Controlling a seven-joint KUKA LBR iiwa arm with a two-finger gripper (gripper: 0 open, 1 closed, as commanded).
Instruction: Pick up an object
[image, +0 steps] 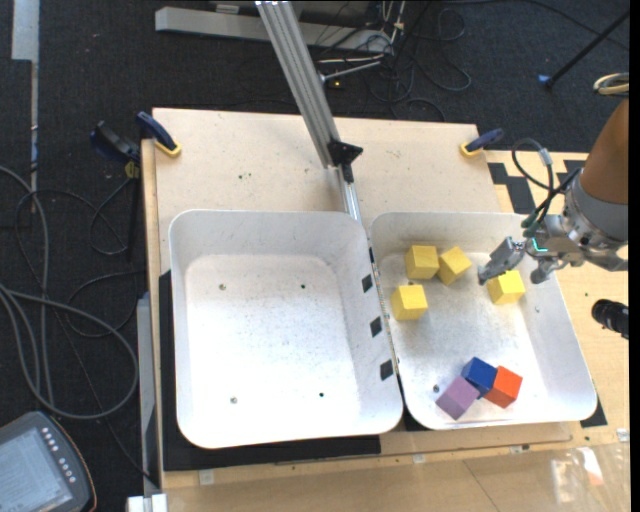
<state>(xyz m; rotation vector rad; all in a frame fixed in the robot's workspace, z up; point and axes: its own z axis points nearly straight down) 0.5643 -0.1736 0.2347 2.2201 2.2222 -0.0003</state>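
Observation:
My gripper (520, 264) hangs over the far right part of the right bin (556, 345), with its fingers spread open. A yellow cube (506, 287) lies on the bin floor just in front of and under the fingertips, and nothing shows it gripped. Three more yellow cubes lie to the left: one (422, 262), a tilted one (454, 264) beside it, and one (410, 300) nearer the divider. At the bin's front sit a blue cube (480, 374), an orange cube (507, 385) and a purple cube (458, 398), all touching.
The left bin (260, 330) adjoins the right one on the wooden bench (250, 160). A slanted metal pole (305, 85) comes down to the bins' shared far edge. Clamps sit at the bench's far corners (160, 135). Cables lie on the dark floor.

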